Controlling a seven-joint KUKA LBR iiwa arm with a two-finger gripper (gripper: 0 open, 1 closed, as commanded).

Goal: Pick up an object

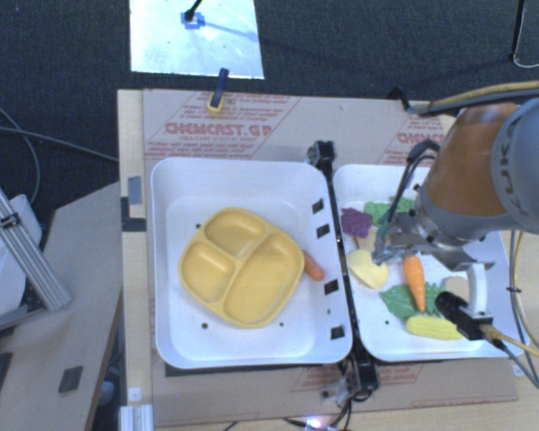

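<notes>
Looking in from the near edge of the right bin (382, 335), I am seeing a yellow corn cob (431, 328) lying closest to me, with a green leafy piece (395, 299) just beside it and an orange carrot (415, 281) lying partly over that leaf, its thick end pointing away towards the arm. A little further in, a pale yellow piece (366, 268) is lying near the divider between the two bins. Just past it the gripper (388, 243) is hanging low over the toys, close to the pale piece and to the thick end of the carrot. Whether it is open or closed I am not able to tell, since the grey wrist is hiding much of it. Nothing is showing lifted clear of the bin floor, so I am judging the pick as not yet made: the arm is placed over the pile, and the gripping and lifting are left to do. Beyond the gripper a purple piece (355, 221) and another green piece (380, 212) are sitting towards the far wall. Over in the left bin (189, 187) a yellow divided plate (242, 266) is resting with a small orange piece (313, 266) just beside its edge, well apart from the gripper
</notes>
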